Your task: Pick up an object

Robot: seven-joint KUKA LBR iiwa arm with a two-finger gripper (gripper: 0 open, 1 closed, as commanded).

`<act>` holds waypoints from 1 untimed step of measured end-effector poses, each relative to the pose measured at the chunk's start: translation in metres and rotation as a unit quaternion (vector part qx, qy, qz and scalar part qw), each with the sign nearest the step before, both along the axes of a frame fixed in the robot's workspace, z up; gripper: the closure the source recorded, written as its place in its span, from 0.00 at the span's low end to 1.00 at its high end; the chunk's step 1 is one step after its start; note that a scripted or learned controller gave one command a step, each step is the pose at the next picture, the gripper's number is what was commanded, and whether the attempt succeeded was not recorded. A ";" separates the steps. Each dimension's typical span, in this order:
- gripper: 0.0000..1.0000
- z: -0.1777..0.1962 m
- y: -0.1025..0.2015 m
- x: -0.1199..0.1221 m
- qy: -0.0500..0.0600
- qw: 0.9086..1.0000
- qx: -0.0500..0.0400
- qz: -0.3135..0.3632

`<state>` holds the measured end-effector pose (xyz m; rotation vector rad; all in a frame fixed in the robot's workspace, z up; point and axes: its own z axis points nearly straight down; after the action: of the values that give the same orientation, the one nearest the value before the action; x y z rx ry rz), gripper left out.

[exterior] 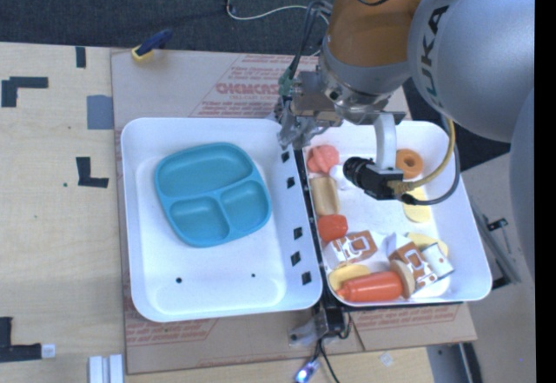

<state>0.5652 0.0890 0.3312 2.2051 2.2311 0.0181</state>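
Toys crowd the right bin (pixel 473 238), and any of them could be the thing we are asked to lift. Along its left wall we see a pink piece (pixel 323 157) near the far end, a tan roll (pixel 324 193) just nearer, then a red block (pixel 333 227). An orange ring (pixel 409 164) sits toward the far right, with a pale yellow piece (pixel 419 211) near it. At the near edge lie a red sausage (pixel 375 287), a yellow slice (pixel 349 272) touching it, and two brown-and-white waffle pieces (pixel 423 261).

We see the gripper (pixel 295 125) over the far end of the wall between the bins, above the pink piece; we cannot tell how it is set.

The left bin (pixel 139 225) carries a blue divided tray (pixel 211 193), lying flat in its middle.
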 end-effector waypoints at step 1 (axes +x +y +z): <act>1.00 -0.139 0.022 0.012 0.013 1.000 -0.004 -0.004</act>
<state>0.5770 0.1106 0.1921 2.2237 2.2312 -0.0190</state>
